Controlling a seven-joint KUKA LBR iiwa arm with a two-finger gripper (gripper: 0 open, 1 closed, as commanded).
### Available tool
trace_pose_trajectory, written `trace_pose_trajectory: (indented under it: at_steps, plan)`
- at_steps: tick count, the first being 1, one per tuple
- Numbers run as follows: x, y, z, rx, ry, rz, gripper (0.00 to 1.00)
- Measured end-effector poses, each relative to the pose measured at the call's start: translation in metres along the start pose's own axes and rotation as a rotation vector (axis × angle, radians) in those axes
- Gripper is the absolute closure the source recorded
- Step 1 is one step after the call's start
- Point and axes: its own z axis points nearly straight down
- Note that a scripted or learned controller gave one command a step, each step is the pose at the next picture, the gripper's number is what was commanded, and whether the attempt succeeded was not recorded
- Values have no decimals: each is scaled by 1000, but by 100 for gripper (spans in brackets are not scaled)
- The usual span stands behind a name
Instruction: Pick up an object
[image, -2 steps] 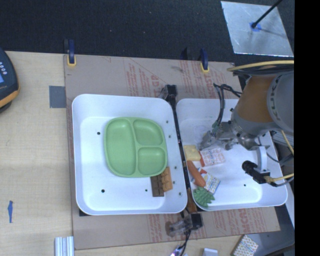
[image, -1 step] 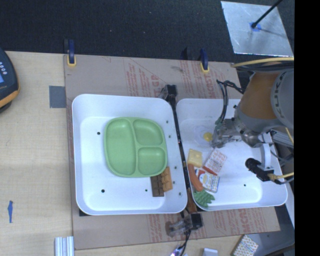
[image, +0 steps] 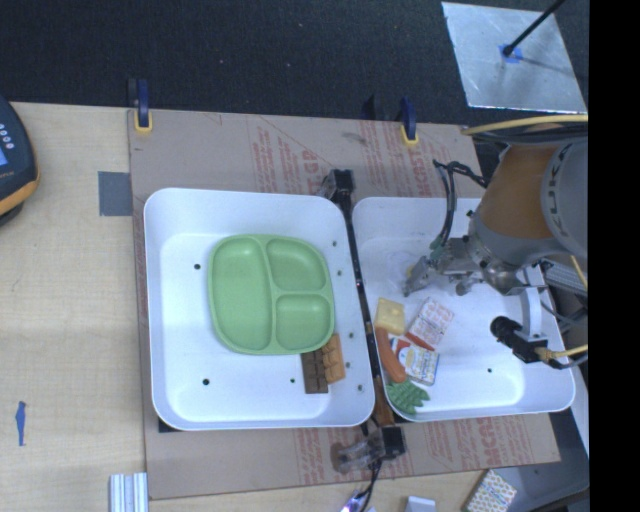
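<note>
My gripper hangs over the back middle of the right bin, its fingers spread open with nothing between them. Just in front of it lies a pile of small objects: a yellow block, a pink-and-white packet, an orange carrot-like piece, a red-and-white packet and a green leafy piece. The gripper is above and slightly behind the pink packet, apart from it.
The left bin holds a green divided plate and a brown waffle-like bar by its front right. A black fitting with cables hangs off the arm over the right bin. The bins' shared wall runs beside the pile.
</note>
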Motion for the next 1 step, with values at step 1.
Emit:
trace_pose_trajectory:
  at_steps: [1]
  plan:
    - [-27, 77, 9, -10, -1, 0, 0]
